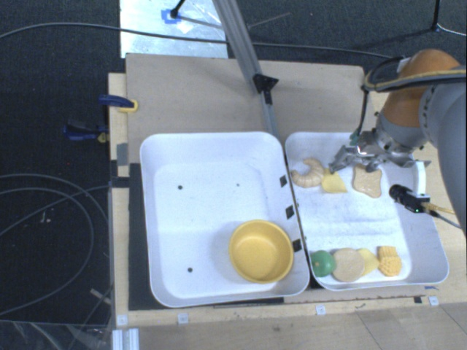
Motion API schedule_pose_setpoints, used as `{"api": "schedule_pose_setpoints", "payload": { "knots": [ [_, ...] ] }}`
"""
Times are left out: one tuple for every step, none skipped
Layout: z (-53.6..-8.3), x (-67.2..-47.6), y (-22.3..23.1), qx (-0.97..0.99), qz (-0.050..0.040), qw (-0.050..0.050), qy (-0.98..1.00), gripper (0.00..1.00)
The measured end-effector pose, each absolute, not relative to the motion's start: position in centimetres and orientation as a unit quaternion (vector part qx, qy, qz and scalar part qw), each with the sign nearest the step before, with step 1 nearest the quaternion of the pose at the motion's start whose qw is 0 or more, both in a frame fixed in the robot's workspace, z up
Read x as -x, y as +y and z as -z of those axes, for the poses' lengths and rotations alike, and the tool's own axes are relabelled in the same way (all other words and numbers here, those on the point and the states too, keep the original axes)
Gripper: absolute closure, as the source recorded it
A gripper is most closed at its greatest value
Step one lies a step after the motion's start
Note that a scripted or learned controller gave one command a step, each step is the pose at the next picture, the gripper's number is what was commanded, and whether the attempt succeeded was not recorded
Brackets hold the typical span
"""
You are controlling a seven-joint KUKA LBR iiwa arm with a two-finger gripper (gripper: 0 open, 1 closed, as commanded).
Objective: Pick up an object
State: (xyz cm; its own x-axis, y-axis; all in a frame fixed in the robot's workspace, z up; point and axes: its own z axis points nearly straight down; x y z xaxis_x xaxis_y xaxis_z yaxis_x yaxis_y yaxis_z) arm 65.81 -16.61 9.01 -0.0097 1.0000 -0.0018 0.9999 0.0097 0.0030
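1. Nearest the camera, along the front wall of the right bin (438, 268), sit four small items in a row: a green ball (322, 262), a tan round piece (349, 264), a pale yellow piece partly behind it, and a waffle-textured yellow piece (389, 260).
2. In the left bin (164, 195) a yellow bowl (261, 250) stands upright near the front right corner, apart from everything else.
3. At the back of the right bin lie a curved beige pastry (309, 173), a yellow wedge (335, 184) touching it, and a beige flat piece (367, 183) just beside.
4. Over that back cluster hovers the gripper (359, 154), reaching in from the right. Whether it is open or closed cannot be told at this slant, and nothing is seen held in it.
5. Judgement: no object is lifted yet; the likeliest target is the wedge or the flat piece below the tool.
6. Risk: the three back items are crowded, so a descent may land between them, push one aside, or pinch an edge that slips free.
7. Risk: the bin's back wall is close, leaving little room for a clean approach.
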Motion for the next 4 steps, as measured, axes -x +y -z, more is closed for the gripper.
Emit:
{"api": "schedule_pose_setpoints", "payload": {
  "knots": [
    [-10.6, -66.1, -16.7, -0.703, -0.002, 0.006, 0.711, 1.0],
    [-15.2, -66.1, -17.2, -0.705, -0.0017, 0.003, 0.709, 1.0],
    [-20.4, -66.1, -16.2, -0.704, -0.0017, 0.002, 0.71, 1.0],
    [-23.5, -66.2, -16.2, -0.704, -0.0017, 0.003, 0.71, 1.0]
  ]
}}
